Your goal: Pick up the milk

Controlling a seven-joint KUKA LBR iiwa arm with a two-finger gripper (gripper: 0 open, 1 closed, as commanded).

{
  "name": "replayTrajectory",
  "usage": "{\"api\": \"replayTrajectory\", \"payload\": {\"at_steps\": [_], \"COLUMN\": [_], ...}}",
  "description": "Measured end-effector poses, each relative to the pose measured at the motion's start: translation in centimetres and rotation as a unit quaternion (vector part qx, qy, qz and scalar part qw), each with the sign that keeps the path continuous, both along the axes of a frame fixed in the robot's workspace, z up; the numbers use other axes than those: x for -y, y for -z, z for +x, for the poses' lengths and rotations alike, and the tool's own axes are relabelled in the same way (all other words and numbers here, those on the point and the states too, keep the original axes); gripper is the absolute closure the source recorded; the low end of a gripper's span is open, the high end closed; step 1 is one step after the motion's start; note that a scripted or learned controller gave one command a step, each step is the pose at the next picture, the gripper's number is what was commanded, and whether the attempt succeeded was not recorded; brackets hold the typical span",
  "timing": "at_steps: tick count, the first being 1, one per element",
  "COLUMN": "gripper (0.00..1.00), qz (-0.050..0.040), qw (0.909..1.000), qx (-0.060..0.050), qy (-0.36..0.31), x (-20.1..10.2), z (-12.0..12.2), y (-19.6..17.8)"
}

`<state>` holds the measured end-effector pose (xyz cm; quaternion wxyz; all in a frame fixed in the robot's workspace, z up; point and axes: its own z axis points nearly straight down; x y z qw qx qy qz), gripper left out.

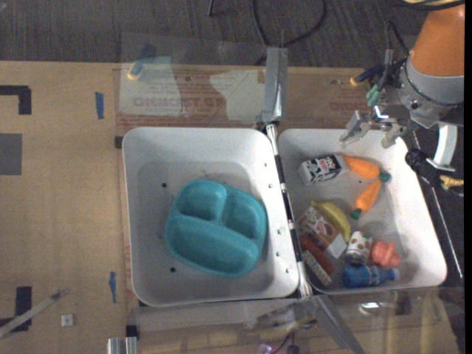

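milk carton (pixel 321 169) open from above and on its left, carrot (pixel 361 167) touching its right end, banana (pixel 333 217) near below, gripper (pixel 373 126) hovering just above the bin's (pixel 426 220) top rim

The gripper (pixel 372 129) hangs over the right bin's (pixel 431 231) far edge, fingers spread, holding nothing. The milk (pixel 321 169) lies on its side below it, just beside a carrot (pixel 361 167). A teal tray (pixel 215 227) sits in the left bin (pixel 147 161).
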<state>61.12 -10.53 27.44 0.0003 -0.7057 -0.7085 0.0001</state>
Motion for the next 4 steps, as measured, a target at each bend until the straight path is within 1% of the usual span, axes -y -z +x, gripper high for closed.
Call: {"api": "replayTrajectory", "payload": {"at_steps": [1,2,3,4], "gripper": [0.00,0.00,0.00,0.00], "qz": [0.0001,-0.0002,-0.0006,-0.0005], "qw": [0.9984,0.9970,0.9975,0.9999], "qx": [-0.001,0.016,0.002,0.002], "qy": [0.056,0.075,0.070,0.014], "x": [-0.9,-1.1,-1.4,-1.5], "z": [4.9,2.6,5.5,5.1], "y": [11.8,15.5,8.8,18.6]}}
